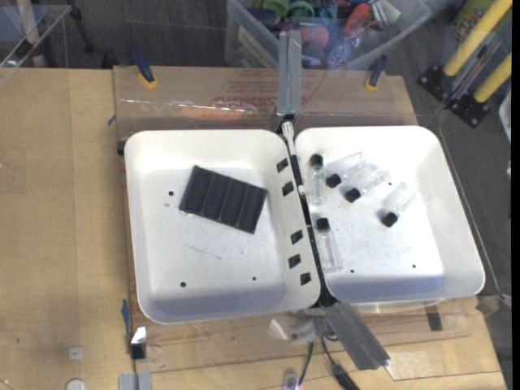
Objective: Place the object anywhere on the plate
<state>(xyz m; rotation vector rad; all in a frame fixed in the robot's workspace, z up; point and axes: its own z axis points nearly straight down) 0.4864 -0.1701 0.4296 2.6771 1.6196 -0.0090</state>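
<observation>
The wooden surface (57,218) carries two shallow white bins set side by side, meeting along a central seam marked with small black tabs. The left bin (154,275) holds the largest single item — a dark, ribbed rectangular plate (223,199) lying flat, its long axis running from upper left to lower right, sitting in the upper middle of that bin and well apart from the seam. The right bin (422,250) holds the candidate objects: several small clear vials with black caps. One pair (351,171) lies near the bin's upper left, another vial (396,204) lies alone toward the middle with its cap pointing lower left, and one (326,242) lies just beside the seam with its long axis running roughly parallel to it, cap at the upper end. The relation that matters is plain — every vial sits to the right of the seam and the plate to the left, so whichever one is taken must travel leftward across the divide. The vial along the seam looks nearest the plate, though its closeness to the bin wall could crowd a grasp. As for the end effector, whether it is released or clenched cannot be told from this moment.
</observation>
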